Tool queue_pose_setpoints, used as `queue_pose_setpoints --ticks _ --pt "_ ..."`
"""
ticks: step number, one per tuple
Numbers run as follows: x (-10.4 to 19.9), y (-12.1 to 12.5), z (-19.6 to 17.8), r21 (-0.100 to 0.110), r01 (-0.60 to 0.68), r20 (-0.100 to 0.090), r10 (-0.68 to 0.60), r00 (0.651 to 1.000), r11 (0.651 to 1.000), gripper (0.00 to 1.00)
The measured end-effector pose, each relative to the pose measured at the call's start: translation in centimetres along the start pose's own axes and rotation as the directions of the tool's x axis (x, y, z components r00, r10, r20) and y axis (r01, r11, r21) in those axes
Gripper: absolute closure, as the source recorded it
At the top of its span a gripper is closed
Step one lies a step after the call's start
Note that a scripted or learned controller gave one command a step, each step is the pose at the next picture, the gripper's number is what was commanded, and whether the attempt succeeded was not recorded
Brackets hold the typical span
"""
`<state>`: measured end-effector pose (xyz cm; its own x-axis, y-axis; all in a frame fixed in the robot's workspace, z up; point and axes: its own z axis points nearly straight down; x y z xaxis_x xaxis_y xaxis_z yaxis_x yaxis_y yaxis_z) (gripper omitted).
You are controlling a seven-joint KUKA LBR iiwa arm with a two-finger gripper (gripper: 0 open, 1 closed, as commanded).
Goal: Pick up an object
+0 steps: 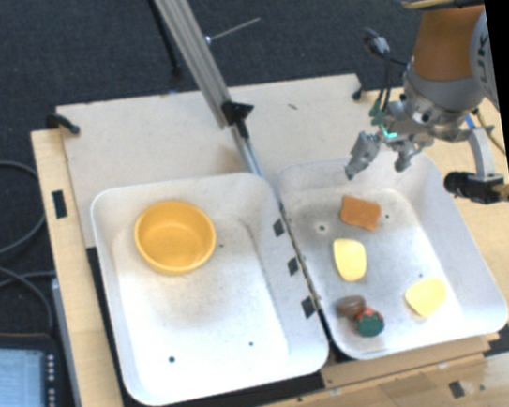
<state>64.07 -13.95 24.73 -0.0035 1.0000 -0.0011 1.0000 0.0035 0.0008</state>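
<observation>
Claw hung released, nothing between fingers, above far edge of right bin. Orange block lay in that bin, just nearer camera than claw, slightly left; long axis tilted down-right. Likely nearest pick.

Grey arm reached in from the right, orange band above wrist, gripper pointed down, two fingers spread apart, nothing between them
</observation>
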Motion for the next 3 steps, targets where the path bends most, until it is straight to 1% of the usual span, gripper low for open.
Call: queue_pose_setpoints --ticks 1,2,3 --pt "-0.2 -1.0 4.8 0.005 -0.004 0.001 0.004 1.0 1.0 0.0" --pt "-0.9 -1.2 9.2 0.005 -0.004 0.001 0.004 1.0 1.0 0.0" --pt "-1.0 -1.2 14.4 0.003 -0.004 0.001 0.004 1.0 1.0 0.0"
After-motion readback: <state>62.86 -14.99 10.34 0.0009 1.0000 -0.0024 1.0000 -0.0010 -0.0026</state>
